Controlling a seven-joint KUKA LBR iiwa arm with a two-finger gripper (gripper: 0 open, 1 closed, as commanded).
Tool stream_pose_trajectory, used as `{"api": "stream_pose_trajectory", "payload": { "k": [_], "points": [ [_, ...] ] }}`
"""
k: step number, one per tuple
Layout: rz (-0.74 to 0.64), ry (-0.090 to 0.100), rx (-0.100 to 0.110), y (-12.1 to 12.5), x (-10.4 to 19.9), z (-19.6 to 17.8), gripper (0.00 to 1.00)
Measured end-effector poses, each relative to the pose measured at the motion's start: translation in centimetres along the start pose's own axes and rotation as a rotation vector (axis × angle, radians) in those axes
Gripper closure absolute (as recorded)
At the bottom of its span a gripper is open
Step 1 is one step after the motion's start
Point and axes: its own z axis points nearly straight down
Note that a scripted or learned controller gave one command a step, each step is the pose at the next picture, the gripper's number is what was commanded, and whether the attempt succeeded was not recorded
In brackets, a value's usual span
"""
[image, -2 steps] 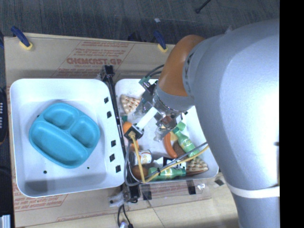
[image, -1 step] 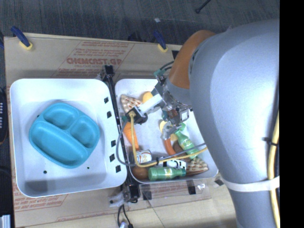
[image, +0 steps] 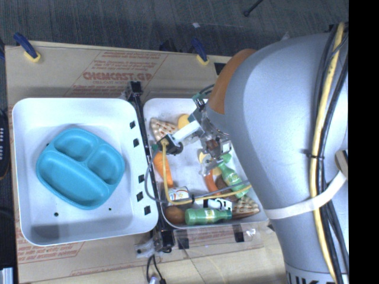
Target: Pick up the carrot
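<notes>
The carrot (image: pixel 163 168) is an orange, tapered piece lying along the left wall of the right bin (image: pixel 155 112), among other toy foods. My gripper (image: pixel 209 148) hangs over the middle of that bin, to the right of the carrot and apart from it. The big grey arm covers the bin's right side and hides much of the gripper. A second orange piece (image: pixel 211 182) lies just below the gripper, partly hidden.
The left bin (image: pixel 23 158) holds a blue divided plate (image: pixel 80 167). Around the carrot lie a waffle-like wedge (image: pixel 160 126), a yellow piece (image: pixel 183 121), a small box (image: pixel 178 194), a brown lump (image: pixel 173 214) and two green bottles (image: pixel 207 216) (image: pixel 228 174).
</notes>
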Motion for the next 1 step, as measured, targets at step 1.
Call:
{"api": "stream_pose_trajectory", "payload": {
  "k": [1],
  "points": [
    [-0.025,0.012,-0.003,0.72,2.05,1.31,0.0]
  ]
}}
